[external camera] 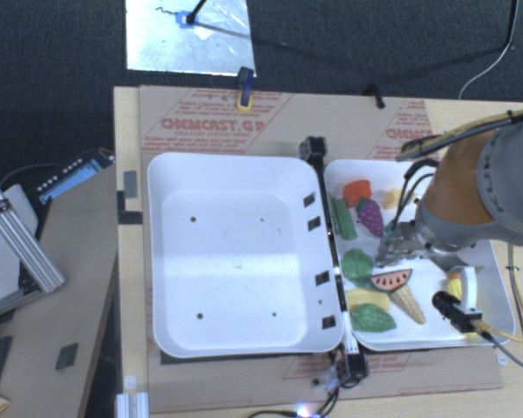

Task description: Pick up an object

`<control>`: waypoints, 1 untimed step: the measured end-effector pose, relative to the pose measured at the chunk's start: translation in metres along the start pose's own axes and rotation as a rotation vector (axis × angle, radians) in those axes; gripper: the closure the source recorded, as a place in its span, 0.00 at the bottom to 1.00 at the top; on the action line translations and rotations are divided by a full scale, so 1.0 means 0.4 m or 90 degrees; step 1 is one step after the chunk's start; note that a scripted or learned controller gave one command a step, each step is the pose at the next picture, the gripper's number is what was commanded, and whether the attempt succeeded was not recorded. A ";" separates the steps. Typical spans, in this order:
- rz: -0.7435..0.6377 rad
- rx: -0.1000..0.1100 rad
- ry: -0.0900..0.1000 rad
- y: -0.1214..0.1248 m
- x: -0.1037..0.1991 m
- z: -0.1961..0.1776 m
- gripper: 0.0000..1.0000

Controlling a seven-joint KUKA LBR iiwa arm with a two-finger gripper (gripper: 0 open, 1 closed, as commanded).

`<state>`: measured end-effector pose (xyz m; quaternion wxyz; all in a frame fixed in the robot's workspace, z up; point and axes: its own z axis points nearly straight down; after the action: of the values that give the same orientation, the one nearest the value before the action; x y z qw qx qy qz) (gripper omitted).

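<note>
The right bin [497,299] holds several toy foods: an orange-red piece [357,190], a long green piece [343,218], purple grapes [370,218], a small yellow piece [390,198], a green leaf [356,265], a watermelon slice [390,279], an ice-cream cone [409,304], a pale yellow piece [366,300] and a bumpy green piece [372,319]. My gripper [388,252] reaches down into this bin from the right. Its tip is low between the grapes, the leaf and the watermelon slice. Nothing is visibly held.
The left bin [235,251] sits beside the right one, with a black divider and clips [324,233] between them. A yellow item [454,283] lies under the wrist. The arm's grey and orange body [471,190] covers the right bin's far right side.
</note>
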<state>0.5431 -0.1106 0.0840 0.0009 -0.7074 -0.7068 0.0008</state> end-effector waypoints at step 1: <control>-0.001 0.001 0.001 -0.136 0.073 0.001 1.00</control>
<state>0.4888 -0.0814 0.0837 0.0020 -0.7068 -0.7074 0.0006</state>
